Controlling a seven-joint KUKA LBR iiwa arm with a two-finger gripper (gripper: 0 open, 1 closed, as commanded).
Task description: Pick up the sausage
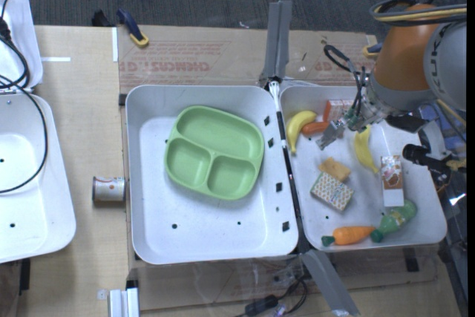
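Past the orange toy carrot (349, 235) at your near edge, the small reddish sausage (313, 128) lies beside the end effector (332, 134), whose grip state you cannot tell.

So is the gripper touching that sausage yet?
Cannot tell. In the camera view the gripper overlaps the sausage beside the banana, but the slant hides contact.

You've got two white bins (141, 182) — one green plate (214, 152) in the left. The right holds two bananas (299, 127), one carrot (349, 235), one green bottle (393, 221) — plus one sausage (313, 128) and one checkered block (332, 191).
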